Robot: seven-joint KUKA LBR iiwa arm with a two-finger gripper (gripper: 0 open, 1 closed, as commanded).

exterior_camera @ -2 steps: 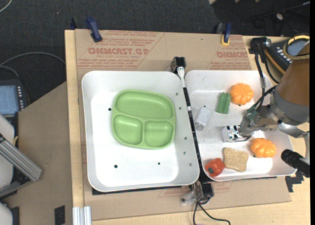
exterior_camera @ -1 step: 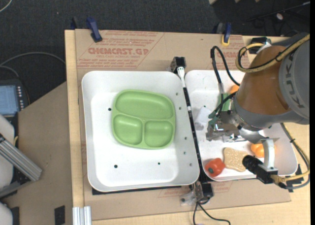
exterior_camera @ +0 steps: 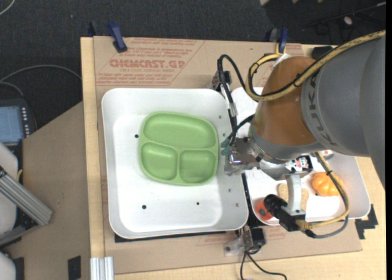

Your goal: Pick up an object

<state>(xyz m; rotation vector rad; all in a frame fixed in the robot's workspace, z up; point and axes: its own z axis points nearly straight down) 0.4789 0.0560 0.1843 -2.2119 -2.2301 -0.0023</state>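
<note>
Green plate [exterior_camera: 179, 147] in left bin [exterior_camera: 122, 193]

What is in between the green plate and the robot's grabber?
Hardly anything. In the camera view the gripper sits right at the green divided plate's right edge, by the left bin's right wall; whether they touch is unclear.

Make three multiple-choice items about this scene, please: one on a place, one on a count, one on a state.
1. Where does the green plate lie?
A. in the left bin
B. on the dark floor
C. on the arm

2. How many compartments does the plate have?
A. one
B. three
C. six

3. How does the plate lie?
A. standing on its edge
B. upside down
C. flat, hollow side up

Key: 1 A, white bin floor surrounds it; 2 B, raised ridges split it into one long and two smaller hollows; 3 C, the hollows face the camera. The gripper sits at the plate's right edge.
</note>
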